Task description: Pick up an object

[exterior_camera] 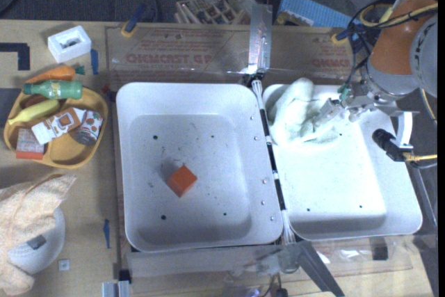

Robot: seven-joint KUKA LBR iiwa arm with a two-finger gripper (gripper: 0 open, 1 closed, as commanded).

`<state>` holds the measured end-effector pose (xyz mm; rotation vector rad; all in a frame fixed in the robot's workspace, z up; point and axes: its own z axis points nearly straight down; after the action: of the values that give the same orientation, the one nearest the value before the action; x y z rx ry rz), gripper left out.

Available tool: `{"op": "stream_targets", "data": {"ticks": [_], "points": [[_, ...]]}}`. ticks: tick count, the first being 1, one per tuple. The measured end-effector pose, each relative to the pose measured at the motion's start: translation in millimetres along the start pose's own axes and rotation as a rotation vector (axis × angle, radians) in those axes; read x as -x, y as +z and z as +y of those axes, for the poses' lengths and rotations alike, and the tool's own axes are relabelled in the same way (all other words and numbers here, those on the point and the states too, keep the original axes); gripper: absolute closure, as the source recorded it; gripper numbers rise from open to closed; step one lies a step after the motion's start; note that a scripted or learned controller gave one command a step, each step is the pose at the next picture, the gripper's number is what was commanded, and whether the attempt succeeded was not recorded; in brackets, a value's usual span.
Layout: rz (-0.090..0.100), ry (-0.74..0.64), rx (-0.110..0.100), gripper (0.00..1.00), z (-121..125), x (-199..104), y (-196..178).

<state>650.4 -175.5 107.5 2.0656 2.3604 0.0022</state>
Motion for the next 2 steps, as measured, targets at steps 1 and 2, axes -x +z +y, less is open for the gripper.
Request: {"op": "stream_targets", "data": {"ticks": [1, 2], "points": [[-0.001, 0.011, 0.007, 0.0, 11.7, -77.6, 15.4], [-0.001, 0.011, 0.007, 0.0, 11.7, -77.6, 15.4]]}}
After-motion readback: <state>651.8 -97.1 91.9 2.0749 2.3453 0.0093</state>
